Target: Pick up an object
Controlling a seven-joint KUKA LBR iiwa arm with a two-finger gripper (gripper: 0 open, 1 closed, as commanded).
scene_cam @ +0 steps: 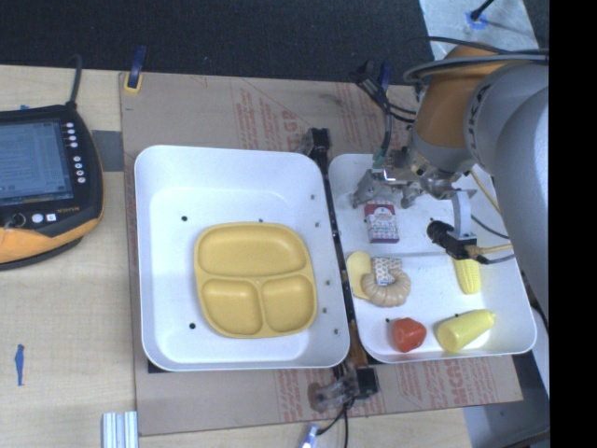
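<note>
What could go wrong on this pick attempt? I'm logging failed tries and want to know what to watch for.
1. The hand sits over the small red and white carton, close to the rim of the right white bin; closing there may nudge the carton instead of gripping it.
2. The beige ring-shaped toy and pale yellow piece touch, so one could drag the other.

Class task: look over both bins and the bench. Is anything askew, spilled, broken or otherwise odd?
Nothing stands out. The yellow divided plate lies flat in the left bin; the toy foods sit loosely in the right bin, none spilled, with the gripper above the small red box.
</note>
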